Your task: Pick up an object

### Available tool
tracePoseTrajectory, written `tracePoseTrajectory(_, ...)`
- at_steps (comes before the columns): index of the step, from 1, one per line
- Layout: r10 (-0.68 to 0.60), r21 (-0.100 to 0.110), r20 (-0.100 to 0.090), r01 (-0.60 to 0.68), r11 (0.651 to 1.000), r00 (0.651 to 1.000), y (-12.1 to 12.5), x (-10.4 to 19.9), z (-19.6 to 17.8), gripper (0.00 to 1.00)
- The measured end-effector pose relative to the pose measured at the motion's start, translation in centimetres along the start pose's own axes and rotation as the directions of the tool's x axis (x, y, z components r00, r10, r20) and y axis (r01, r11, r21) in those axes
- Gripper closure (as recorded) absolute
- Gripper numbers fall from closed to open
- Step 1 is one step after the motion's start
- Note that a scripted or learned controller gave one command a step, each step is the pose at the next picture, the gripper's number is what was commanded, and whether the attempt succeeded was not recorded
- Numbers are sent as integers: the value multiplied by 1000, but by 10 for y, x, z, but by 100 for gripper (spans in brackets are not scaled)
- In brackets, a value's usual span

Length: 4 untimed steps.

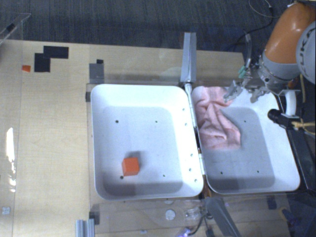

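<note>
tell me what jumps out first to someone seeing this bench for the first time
Most eyes would land on the crumpled pink cloth heaped in the far left corner of the right bin, with the gripper poised at the cloth's far edge. Next comes the small orange block, alone near the front of the left bin.

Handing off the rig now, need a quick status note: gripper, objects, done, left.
Gripper: over the top edge of the right bin, beside the pink cloth; it holds nothing that I can see, open or shut unclear.
Pink cloth: crumpled in the right bin's upper left, against the divider.
Orange block: lower left of the left bin, untouched.
Done: nothing picked yet.
Left: grasp an object and lift it; the cloth is nearest.
</note>
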<state>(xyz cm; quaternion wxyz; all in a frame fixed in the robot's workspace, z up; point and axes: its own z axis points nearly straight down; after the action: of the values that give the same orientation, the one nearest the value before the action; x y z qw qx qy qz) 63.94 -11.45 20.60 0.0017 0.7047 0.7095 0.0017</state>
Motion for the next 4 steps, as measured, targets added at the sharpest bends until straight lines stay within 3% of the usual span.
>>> tracePoseTrajectory(1,-135,-7,2,135,991,991,-11,8,107,0)
tracePoseTrajectory(2,-209,-11,5,209,978,978,-54,-22,114,0)
tracePoseTrajectory(3,-119,-9,2,119,993,993,27,11,116,0)
tracePoseTrajectory(4,-208,-7,2,208,978,978,14,46,18,0)
